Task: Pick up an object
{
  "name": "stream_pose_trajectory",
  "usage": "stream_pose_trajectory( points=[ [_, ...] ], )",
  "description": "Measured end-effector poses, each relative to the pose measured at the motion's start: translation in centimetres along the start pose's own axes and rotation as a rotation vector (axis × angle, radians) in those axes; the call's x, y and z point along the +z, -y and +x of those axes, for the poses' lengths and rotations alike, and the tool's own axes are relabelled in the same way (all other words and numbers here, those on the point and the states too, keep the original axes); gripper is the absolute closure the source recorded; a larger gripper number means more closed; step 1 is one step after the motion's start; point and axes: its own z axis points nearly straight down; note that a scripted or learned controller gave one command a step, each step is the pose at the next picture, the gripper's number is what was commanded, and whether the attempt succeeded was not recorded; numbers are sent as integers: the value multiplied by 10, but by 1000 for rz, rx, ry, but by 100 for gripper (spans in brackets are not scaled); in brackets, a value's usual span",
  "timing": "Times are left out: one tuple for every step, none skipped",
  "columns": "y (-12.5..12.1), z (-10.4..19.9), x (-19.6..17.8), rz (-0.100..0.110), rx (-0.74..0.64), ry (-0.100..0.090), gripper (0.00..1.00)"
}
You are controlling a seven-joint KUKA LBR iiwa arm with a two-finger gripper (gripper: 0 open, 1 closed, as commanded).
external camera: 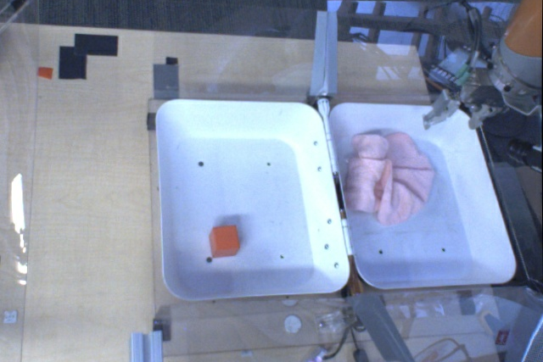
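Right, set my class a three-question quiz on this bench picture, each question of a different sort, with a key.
1. True or false: the orange block lies in the left bin.
2. Which thing lies in the right bin? A) pink cloth B) blue cup C) metal spoon
3. Fill in: the gripper hangs over the right bin's far ____ corner.

Key: 1 true; 2 A; 3 right.

Block (pixel 225 241) lies in left bin (pixel 178 182); cloth (pixel 390 177) in right bin (pixel 475 225)
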Motion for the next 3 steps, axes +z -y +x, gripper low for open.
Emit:
stream_pose_trajectory(
  points=[
    [21,47,136,-5,-40,0,0],
    [67,82,142,-12,-76,2,0],
    [63,87,141,-14,-253,5,0]
  ],
)
